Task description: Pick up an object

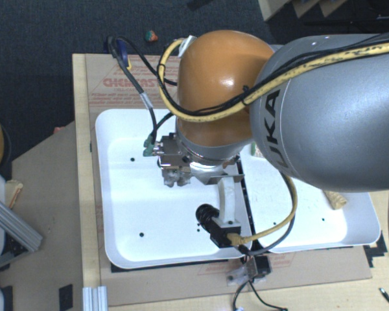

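Tan obj (337, 200) far fr tool (174, 175)

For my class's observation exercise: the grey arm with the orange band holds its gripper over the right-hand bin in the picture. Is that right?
Not quite. The camera view shows the gripper over the left-hand bin, not the right-hand one; the rest stands.
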Controlling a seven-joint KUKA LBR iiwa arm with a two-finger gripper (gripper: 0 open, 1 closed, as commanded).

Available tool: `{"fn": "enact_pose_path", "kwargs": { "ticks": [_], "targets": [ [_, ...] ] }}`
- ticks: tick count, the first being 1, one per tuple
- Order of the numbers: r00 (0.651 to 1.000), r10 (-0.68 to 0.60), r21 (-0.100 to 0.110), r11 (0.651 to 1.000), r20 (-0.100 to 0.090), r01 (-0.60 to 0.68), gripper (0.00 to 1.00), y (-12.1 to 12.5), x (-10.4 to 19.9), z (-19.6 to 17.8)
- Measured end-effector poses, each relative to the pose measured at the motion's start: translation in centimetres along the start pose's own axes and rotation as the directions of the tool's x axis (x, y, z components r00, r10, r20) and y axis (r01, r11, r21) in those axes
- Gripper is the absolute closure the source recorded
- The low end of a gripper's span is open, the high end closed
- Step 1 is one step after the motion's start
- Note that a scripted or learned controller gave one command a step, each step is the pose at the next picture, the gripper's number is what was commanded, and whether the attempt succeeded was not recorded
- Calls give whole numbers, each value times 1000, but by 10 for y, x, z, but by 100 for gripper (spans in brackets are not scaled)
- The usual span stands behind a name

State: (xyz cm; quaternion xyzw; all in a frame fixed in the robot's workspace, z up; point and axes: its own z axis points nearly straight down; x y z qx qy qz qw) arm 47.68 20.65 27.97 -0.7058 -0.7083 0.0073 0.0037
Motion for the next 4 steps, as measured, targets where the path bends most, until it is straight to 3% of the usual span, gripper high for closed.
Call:
{"fn": "enact_pose_path", "kwargs": {
  "ticks": [1,2,3,4],
  "targets": [
    [1000,-1,-31,1000,-13,1,100,1,19,-140],
    [1000,1,-31,1000,-13,-2,100,-1,16,-264],
    [1000,5,-4,1000,1,-5,100,-1,17,-127],
    [1000,2,-30,1000,-12,-2,100,-1,16,-263]
  ]
}}
